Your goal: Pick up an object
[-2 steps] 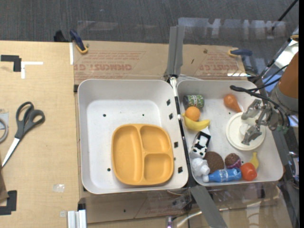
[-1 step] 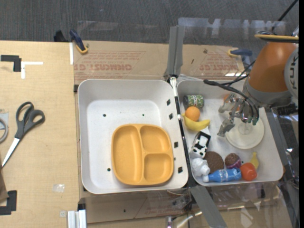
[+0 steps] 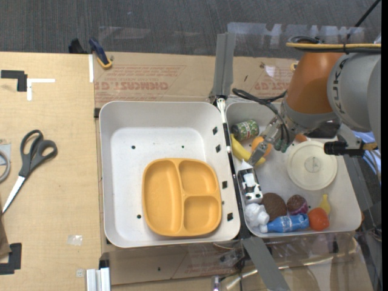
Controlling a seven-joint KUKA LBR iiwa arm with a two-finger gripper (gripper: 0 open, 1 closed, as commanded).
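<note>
The gripper (image 3: 271,139) hangs low over the back left part of the right bin (image 3: 344,220), right above a small orange object (image 3: 259,145) that lies against a yellow banana (image 3: 240,149); whether it is clenched or released cannot be told. The orange piece is small, rounded and bright, partly hidden by the gripper. Just behind it lies a green can (image 3: 246,128) on its side. To the right sits a round white lid (image 3: 311,165). Along the front of this bin lie a brown ball (image 3: 274,205), a blue bottle (image 3: 286,224) and a red tomato-like toy (image 3: 319,218). The left bin (image 3: 121,132) holds a yellow divided plate (image 3: 181,196). Scissors (image 3: 27,157) rest on the desk (image 3: 48,223).
</note>
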